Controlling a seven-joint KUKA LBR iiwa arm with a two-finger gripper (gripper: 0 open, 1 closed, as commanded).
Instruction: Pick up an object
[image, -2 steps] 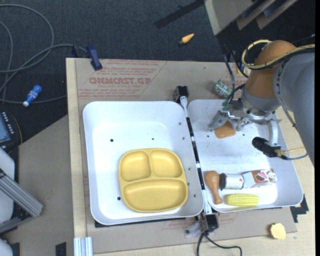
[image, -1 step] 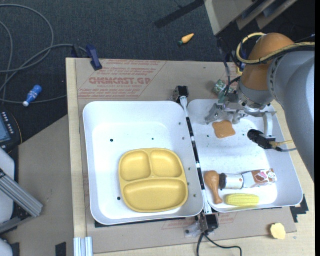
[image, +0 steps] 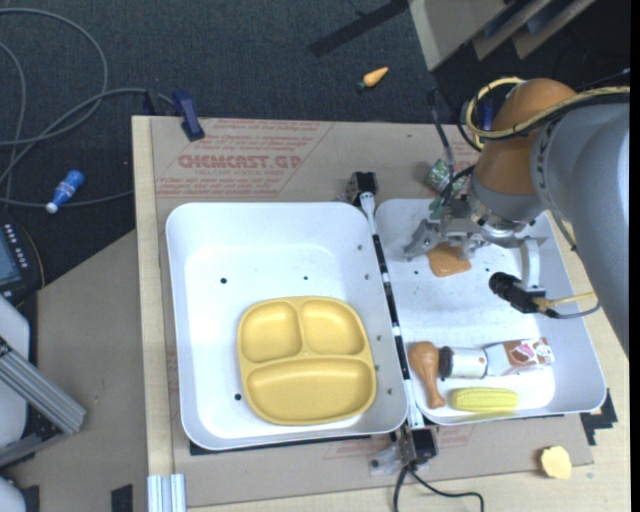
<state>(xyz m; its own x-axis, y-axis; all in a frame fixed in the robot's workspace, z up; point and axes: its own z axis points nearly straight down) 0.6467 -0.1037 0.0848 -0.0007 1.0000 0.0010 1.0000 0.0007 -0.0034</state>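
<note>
Arm (image: 560, 150) is in from the right, wrist down over the far end of the right bin (image: 570, 395). Pincer (image: 447, 243) sits low at the bin's far-left corner, right above an orange-brown lump (image: 450, 263) on the bin floor; the lump looks to be touching or just under the tips. Can't tell whether the pincer is open or closed, or whether it has anything, since the wrist hardware blocks the view. Near end of the same bin: a brown drumstick-shaped piece (image: 427, 368) beside the divider, a white bottle with a dark cap (image: 472, 362) lying on its side next to it, a red-and-white packet (image: 530, 353) to its right, and a yellow corn cob (image: 485, 400) along the near rim. Left bin (image: 190, 300) holds a yellow three-compartment tray (image: 305, 358), sitting flat. A yellow chunk (image: 555, 461) lies on the surface outside the right bin, near corner.
</note>
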